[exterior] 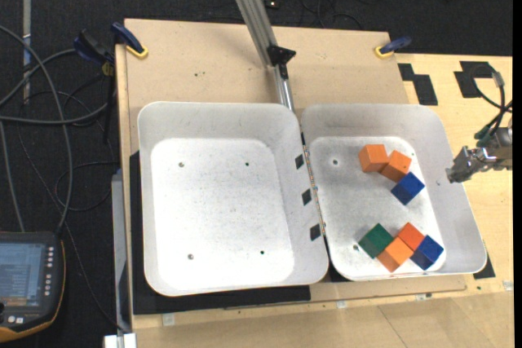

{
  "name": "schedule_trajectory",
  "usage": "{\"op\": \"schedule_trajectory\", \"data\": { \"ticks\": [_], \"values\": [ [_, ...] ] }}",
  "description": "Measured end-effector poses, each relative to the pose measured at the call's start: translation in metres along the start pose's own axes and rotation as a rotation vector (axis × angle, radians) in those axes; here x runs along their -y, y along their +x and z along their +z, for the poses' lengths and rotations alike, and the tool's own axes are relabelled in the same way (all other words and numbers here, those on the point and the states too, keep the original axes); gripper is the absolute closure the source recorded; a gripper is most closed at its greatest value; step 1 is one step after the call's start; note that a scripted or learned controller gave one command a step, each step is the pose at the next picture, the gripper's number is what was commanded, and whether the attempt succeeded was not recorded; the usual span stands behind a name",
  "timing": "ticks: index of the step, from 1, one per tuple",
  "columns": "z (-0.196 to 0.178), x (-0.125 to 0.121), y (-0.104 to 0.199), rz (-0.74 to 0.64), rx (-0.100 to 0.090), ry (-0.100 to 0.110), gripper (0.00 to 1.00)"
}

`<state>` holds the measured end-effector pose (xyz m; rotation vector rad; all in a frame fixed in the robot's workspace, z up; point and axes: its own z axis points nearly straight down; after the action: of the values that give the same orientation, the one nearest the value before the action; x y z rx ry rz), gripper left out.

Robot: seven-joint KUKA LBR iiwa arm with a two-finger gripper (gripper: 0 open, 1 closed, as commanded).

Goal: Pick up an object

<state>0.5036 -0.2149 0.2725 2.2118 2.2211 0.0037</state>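
A handheld pendant (24, 285) lies on the dark floor at far left, cables looping above it. The left bin (220, 196), speckled white with rounded corners, sits just beside the right bin (387, 204). In the right bin two clusters of blocks rest: orange blocks (383, 160) with a blue cube (407, 187), then nearer, a green cube (376, 240), orange (403, 247) and blue (427, 251) (all matte, square-edged). The gripper (461, 169) hangs at the bin's right rim; its grasp I cannot tell.
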Motion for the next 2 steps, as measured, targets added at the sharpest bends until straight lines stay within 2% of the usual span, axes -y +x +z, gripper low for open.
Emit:
{"op": "schedule_trajectory", "data": {
  "ticks": [2],
  "values": [
    [0.006,-0.055,0.078,-0.003,-0.003,0.004,1.0]
  ]
}}
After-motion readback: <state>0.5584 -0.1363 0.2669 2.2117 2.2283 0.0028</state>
